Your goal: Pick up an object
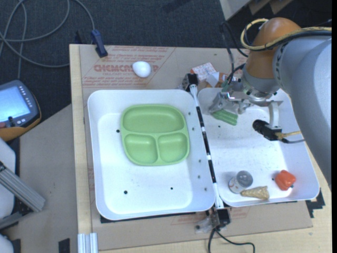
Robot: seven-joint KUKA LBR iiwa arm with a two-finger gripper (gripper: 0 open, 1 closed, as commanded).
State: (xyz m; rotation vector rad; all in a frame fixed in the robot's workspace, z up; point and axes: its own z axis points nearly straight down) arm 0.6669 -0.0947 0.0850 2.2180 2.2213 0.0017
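My gripper (229, 107) hangs over the far left corner of the right bin (295, 152), reaching in from the right. A small green block (227, 117) lies tilted right under its tip, touching or nearly touching it. Whether the gripper has hold of the block is hidden by the wrist. Along the right bin's near edge sit a grey round cap (242, 179), a tan wedge (256, 193) and an orange-red lump (285, 179).
The left bin (105, 194) holds a green divided plate (155, 134). On the cardboard behind the bins lie a white egg-like ball (141, 68), a blue clip (98, 42) and a crumpled wrapper (205, 71). A divider rail (204, 141) separates the bins.
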